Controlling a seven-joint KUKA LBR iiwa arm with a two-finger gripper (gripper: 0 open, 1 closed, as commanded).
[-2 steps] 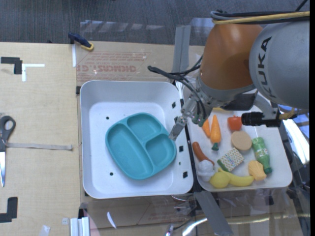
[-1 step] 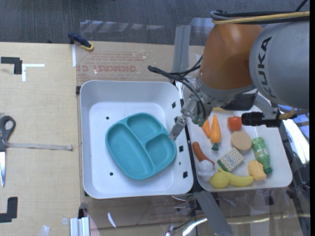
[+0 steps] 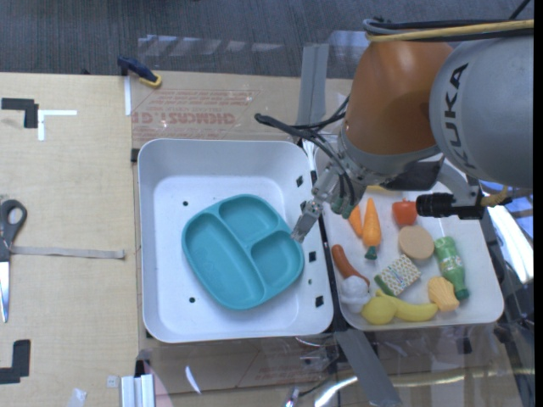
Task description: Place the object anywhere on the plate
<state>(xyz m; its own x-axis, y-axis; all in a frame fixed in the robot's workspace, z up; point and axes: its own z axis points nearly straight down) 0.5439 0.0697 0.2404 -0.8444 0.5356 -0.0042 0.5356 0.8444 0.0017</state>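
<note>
Teal plastic plate [image 3: 242, 251], three-compartment, lying tilted in the left white bin [image 3: 161, 312] on the wooden table [image 3: 68, 227], with nothing resting on it. Grey arm [image 3: 484, 100] with orange band [image 3: 394, 91] enters from the right, its bulk above the right bin [image 3: 492, 308], wrist angled down and leftward so that the end effector [image 3: 304, 220] hangs over the divide between the two bins, its tip just at the plate's right rim; whether it is released or clenched cannot be told, and no item is seen in its grasp. Black cables [image 3: 288, 128] loop off the wrist. Right bin contents, all toy food: carrot [image 3: 371, 223] and a smaller orange piece [image 3: 356, 220] beside it, red tomato-like piece [image 3: 405, 213], tan round disc [image 3: 416, 243], green bottle-shaped item [image 3: 450, 265], speckled cracker-like block [image 3: 399, 275], sausage [image 3: 346, 261], white lump [image 3: 355, 290], yellow banana [image 3: 399, 310], orange-yellow piece [image 3: 442, 293]. Table accessories: scissors [image 3: 8, 244] at the left edge, a blue and yellow tool [image 3: 140, 71] near the top.
</note>
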